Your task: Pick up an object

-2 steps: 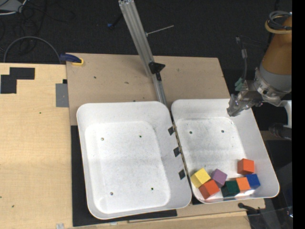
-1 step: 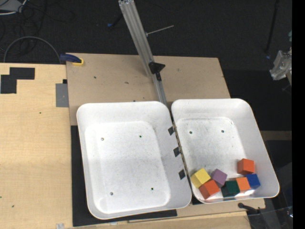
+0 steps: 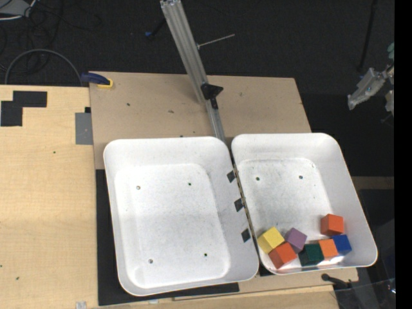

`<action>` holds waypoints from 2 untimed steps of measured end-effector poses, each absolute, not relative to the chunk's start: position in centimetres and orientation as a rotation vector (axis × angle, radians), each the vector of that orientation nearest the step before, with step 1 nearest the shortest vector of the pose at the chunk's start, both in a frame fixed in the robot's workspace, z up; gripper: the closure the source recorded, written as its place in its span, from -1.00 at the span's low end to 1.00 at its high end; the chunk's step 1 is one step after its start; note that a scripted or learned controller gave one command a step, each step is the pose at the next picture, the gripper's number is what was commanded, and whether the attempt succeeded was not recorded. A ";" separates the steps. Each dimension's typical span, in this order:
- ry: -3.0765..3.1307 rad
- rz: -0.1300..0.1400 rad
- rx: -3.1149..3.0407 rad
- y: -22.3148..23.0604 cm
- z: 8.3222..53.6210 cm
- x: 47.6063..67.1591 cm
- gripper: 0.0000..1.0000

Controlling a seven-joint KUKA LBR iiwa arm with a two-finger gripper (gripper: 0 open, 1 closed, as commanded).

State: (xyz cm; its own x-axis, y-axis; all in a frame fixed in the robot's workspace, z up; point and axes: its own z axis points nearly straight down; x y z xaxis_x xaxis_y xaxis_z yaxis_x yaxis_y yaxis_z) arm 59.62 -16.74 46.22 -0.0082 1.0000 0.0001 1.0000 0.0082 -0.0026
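Several small blocks are clustered in the near right corner of the right bin (image 3: pixel 283 148): a yellow block (image 3: pixel 271 238), a purple block (image 3: pixel 296 238), a red-orange block (image 3: pixel 282 255), a dark green block (image 3: pixel 311 254), an orange block (image 3: pixel 328 247), a blue block (image 3: pixel 342 243) and a red block (image 3: pixel 332 224). My gripper (image 3: pixel 370 87) hangs at the far right edge of the view, high above and beyond the right bin, well away from the blocks. It shows as a small grey shape with nothing visibly in it.
The left bin (image 3: pixel 129 148) sits beside the right one, joined by black clips (image 3: pixel 239 205). A slanted aluminium rail (image 3: pixel 190 56) rises behind the bins. Bare wooden bench surface (image 3: pixel 38 192) lies to the left.
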 end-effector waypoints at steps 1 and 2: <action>-2.223 -0.001 -2.228 -20.8 52.5 57.4 -1.00; -2.223 0.001 -2.216 -18.1 52.3 53.6 -1.00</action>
